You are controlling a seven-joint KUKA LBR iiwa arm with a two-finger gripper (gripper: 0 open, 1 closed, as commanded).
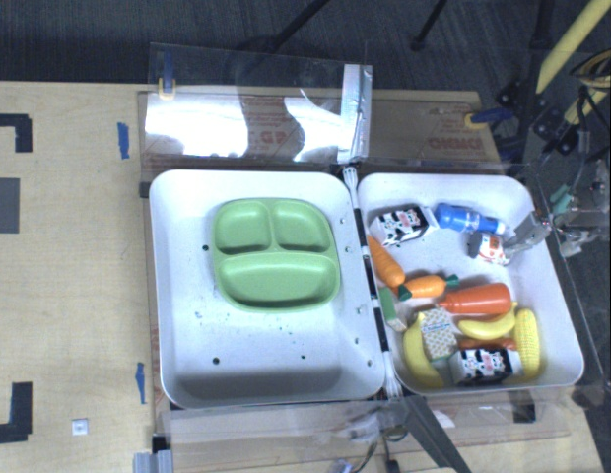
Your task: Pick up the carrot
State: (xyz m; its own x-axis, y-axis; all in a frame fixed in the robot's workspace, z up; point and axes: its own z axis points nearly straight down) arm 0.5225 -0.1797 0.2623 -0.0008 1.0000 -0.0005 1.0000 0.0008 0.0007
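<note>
We cannot tell how the gripper stands at the right bin's far right edge. We should cross to the carrot lying by the left wall and close across its middle; a milk carton and another orange piece crowd it

Light: bright overhead, my bins evenly lit.
Glare: clear panel at 12 o'clock washes white.
Shadow: soft, along the left bin's edge at 6 o'clock.
Focus: slightly soft throughout; dark floor at 12 o'clock is grainy.
</note>
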